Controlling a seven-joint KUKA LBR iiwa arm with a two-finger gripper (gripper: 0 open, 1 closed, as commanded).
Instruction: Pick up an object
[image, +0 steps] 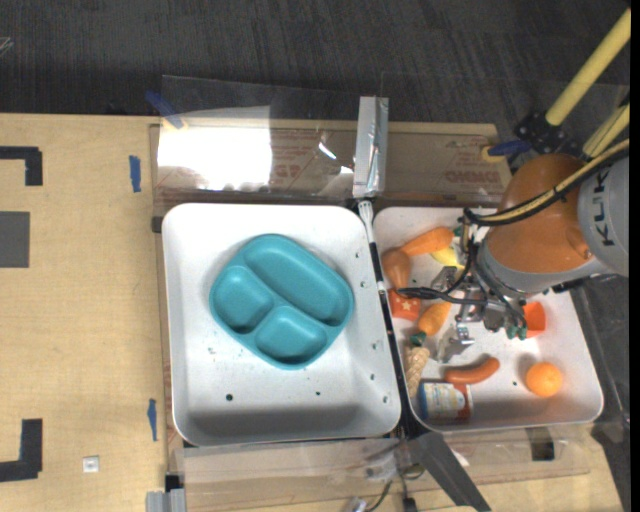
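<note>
**Tool low over the cluttered right bin, nothing lifted yet**

Here the wooden table (80, 330) carries two white bins side by side. The left bin (200, 390) holds one teal divided plate (282, 299), lying flat near its middle. The right bin (578, 395) is where the work is: the arm (545, 225), with its orange band, reaches in from the right and covers the upper part of that bin.

Below it the tool (462, 335) hangs among loose cables, close above the small items. Whether its jaws are spread or pressed together I cannot tell; cables and shadow hide them, and nothing can be seen pinched.

The candidates lie around it: a carrot-like orange piece (428, 241) near the top, a small jar with a blue label (443, 400) at the bottom edge, a red sausage shape (472, 371) just beside the jar, and an orange ball (543, 379) well apart to the lower right. A yellowish piece (434, 318) sits just left of the tool.

By my reading this is the descent-and-grasp step, with the pick not yet done. The next move calls for settling squarely over a single item, probably the sausage or the yellowish piece, and closing without nudging its neighbours.
</note>
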